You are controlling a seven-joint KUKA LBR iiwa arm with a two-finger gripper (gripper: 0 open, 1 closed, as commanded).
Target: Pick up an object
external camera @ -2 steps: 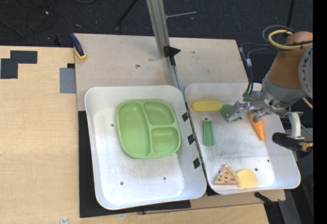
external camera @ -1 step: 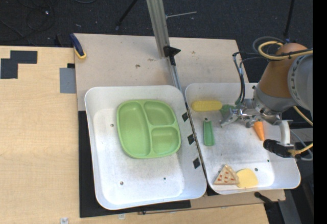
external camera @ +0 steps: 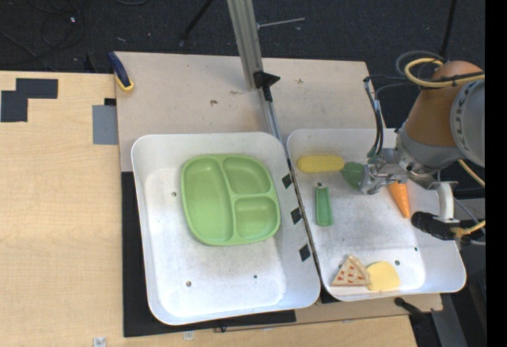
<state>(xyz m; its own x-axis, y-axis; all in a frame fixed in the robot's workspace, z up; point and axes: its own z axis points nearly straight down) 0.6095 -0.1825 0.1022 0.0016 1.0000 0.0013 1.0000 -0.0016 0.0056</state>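
Observation:
The right bin (external camera: 444,274) holds several toy foods. A yellow corn cob (external camera: 320,163) lies at its far left, with a small dark green piece (external camera: 352,174) just right of it. A green stick-shaped item (external camera: 322,206) lies below the corn. An orange carrot (external camera: 400,199) sits by the arm's wrist. A pizza slice (external camera: 349,272) and a yellow chunk (external camera: 384,277) rest near the front edge. My gripper (external camera: 373,180) is down low in the bin, right beside the dark green piece and left of the carrot.
The left bin (external camera: 158,274) carries a light green divided plate (external camera: 231,199). An upright aluminium post (external camera: 245,28) stands behind the bins. Black clips (external camera: 295,215) mark the seam between the bins. A wooden tabletop (external camera: 55,211) lies to the left.

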